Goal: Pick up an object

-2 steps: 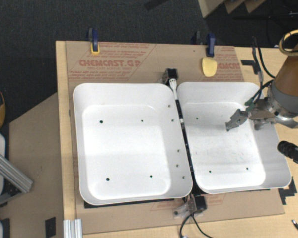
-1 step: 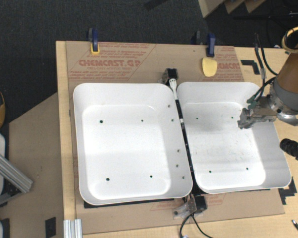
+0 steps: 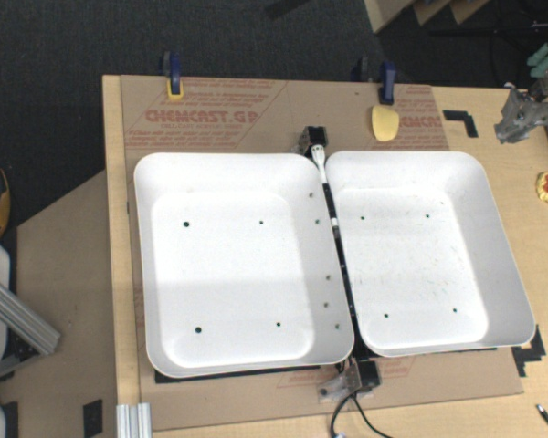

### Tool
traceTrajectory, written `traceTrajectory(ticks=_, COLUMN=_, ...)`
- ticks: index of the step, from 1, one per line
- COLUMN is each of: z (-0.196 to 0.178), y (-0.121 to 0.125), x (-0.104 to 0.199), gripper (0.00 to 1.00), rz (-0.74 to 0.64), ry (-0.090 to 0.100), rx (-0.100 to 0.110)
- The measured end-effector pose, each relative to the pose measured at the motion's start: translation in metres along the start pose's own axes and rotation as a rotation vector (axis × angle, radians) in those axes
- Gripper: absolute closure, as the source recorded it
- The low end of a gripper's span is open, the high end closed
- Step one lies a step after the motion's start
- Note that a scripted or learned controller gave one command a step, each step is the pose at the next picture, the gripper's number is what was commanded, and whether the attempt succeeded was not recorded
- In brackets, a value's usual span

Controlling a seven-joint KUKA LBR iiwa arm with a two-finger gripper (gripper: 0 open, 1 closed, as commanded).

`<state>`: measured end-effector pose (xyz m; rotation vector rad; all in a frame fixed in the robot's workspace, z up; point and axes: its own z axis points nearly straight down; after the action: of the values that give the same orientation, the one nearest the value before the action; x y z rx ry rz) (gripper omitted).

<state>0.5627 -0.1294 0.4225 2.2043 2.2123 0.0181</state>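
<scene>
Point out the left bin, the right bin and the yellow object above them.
Left bin (image 3: 226, 272): camera view, on its bare floor.
Right bin (image 3: 411, 254): camera view, on its bare floor.
Yellow object (image 3: 384, 123): camera view, on its middle, on the board.

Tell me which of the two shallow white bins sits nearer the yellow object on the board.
The right-hand shallow white bin: the yellow object lies on the cardboard just beyond its far rim, while the left-hand shallow white bin is farther away.

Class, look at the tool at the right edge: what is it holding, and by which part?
It cannot be told: the tool is small and blurred beside the right bin.
</scene>
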Motion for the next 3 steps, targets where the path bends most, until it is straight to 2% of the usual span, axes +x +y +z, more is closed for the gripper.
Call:
traceTrajectory(ticks=1, z=0.126, y=0.043, x=0.055, gripper=1.0, rz=-0.002, ry=0.009, rx=0.032)
traceTrajectory(ticks=2, z=0.1, y=0.069, x=-0.083, gripper=1.0, rz=0.014, ry=-0.005, rx=0.016)
traceTrajectory(ticks=3, z=0.172, y=0.101, x=-0.013, gripper=1.0, rz=-0.003, ry=0.009, rx=0.028)
